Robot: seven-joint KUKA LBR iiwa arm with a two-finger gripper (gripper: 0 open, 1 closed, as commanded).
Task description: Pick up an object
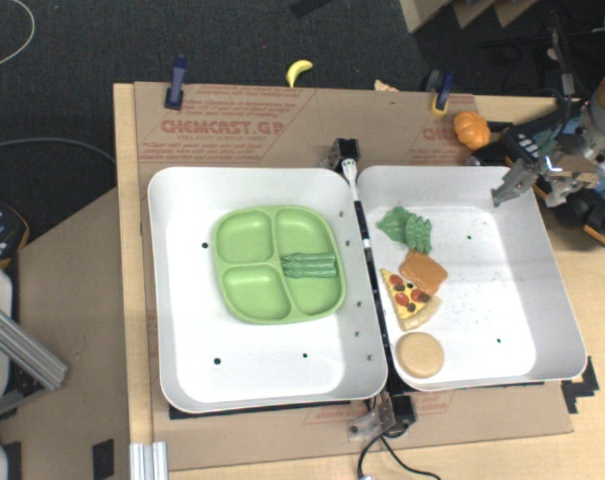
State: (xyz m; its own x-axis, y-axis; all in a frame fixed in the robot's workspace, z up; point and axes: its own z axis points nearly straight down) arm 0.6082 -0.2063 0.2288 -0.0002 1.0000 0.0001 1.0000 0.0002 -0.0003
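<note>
In the right bin point(522, 298), along its left side, lie a green leafy toy point(407, 228), a brown-orange piece point(423, 269), a pizza slice point(410, 300) and a round tan cookie point(420, 354). The left bin point(182, 268) holds a green divided plate point(244, 268) with a green ridged item point(309, 266) in its lower right compartment. My gripper point(517, 173) hovers over the far right corner of the right bin, well apart from the toys, and nothing shows in its grasp.
An orange toy point(471, 129) sits on the board behind the right bin, close to the gripper. A yellow banana toy point(298, 71) and blue clamps point(175, 83) mark the board's far edge. A black-handled tool point(348, 158) lies along the seam between the bins.
</note>
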